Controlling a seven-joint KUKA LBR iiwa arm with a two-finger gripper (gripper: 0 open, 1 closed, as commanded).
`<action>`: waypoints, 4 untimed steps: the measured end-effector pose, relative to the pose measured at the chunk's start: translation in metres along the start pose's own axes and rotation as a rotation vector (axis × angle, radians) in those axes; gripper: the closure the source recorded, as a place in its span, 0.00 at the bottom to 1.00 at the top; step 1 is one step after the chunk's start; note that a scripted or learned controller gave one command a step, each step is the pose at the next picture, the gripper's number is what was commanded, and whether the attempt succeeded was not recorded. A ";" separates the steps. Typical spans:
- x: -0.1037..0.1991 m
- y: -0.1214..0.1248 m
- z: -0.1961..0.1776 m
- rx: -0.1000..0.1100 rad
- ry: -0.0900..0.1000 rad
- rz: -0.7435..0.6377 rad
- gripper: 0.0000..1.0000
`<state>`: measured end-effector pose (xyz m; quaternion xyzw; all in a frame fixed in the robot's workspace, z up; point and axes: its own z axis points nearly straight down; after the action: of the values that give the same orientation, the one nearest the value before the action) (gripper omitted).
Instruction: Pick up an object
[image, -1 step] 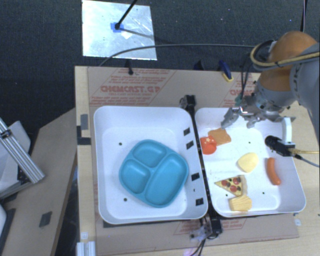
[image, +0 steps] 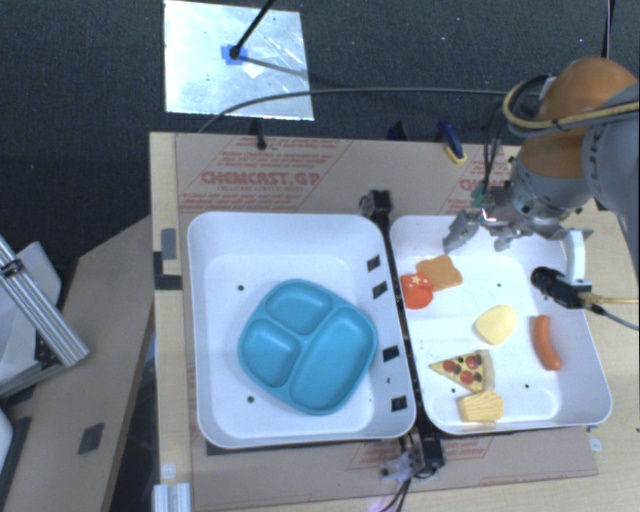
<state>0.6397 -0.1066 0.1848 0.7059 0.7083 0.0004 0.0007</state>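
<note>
The arm (image: 585, 130) enters at the upper right of the frame and is cut off by the right edge. Its grey body and orange band cover the far right corner of the right bin (image: 530, 398). The wrist points down and to the left. The tool (image: 481, 242) hangs over the upper part of the right bin, its two fingers (image: 460, 235) spread apart with nothing between them.

Six food items lie in the right bin, all clear of the tool:
- a brown piece of toast (image: 440, 271), just below and left of the tool;
- a red tomato (image: 417, 291), touching the toast at its lower left;
- a pale yellow lump (image: 495, 324) at mid-bin, its kind hard to make out;
- a sausage (image: 545, 342) towards the right wall;
- a pizza slice (image: 465, 369);
- a yellow ridged chip (image: 481, 407) just below the slice.

The left bin (image: 203, 330) holds a blue divided plate (image: 305, 345). Both bins rest on the surface (image: 120, 300).
</note>
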 end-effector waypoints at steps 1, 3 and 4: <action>0.004 -0.005 0.060 0.004 0.001 0.001 0.00; 0.004 -0.002 0.086 -0.009 0.000 0.002 1.00; 0.003 -0.005 0.041 -0.005 0.000 0.003 1.00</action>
<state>0.6344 -0.1038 0.1442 0.7070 0.7072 0.0018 0.0024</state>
